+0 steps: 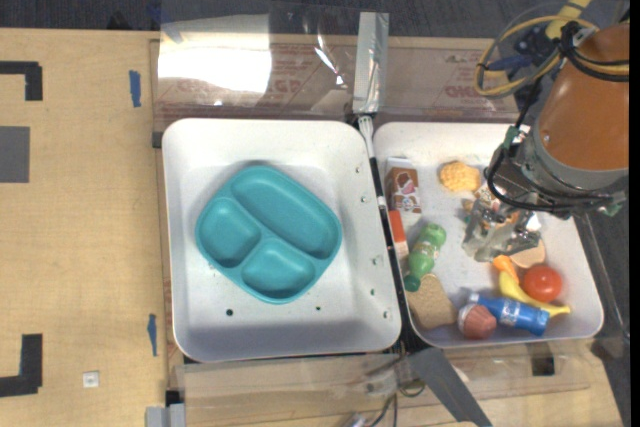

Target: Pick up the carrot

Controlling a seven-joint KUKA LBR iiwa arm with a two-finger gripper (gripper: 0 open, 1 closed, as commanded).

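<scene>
The carrot, a slim orange stick, lies along the left wall of the right bin, just below a small brown and white box. My gripper hangs low over the middle of the right bin, well to the right of the carrot, with a green bottle between them. Nothing of the carrot is near the gripper. The grey arm with its orange band covers the bin's upper right part.
A teal divided plate sits in the left bin. The right bin also holds an orange round piece, a tan biscuit, a red tomato, a yellow banana and a blue and red bottle.
</scene>
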